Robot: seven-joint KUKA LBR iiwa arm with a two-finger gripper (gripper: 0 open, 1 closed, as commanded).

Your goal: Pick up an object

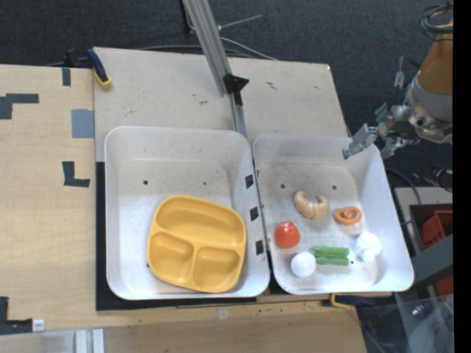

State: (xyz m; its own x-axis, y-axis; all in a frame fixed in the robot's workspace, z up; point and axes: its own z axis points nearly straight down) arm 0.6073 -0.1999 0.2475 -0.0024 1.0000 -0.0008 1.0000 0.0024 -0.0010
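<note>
Pick targets grouped in right bin; gripper parked at its far rim, holding nothing.

Croissant, orange ring, red piece, green pod and two white balls lie loose on the right bin floor, apparently laid out for grasping. Gripper sits above the far right rim, well apart from them; whether its jaws are open cannot be told. Yellow tray occupies the left bin.

Gripper positioned above the upper right rim of the right bin. Right bin contents: croissant, red item, white ball, green item. Left bin contains a yellow tray.
</note>
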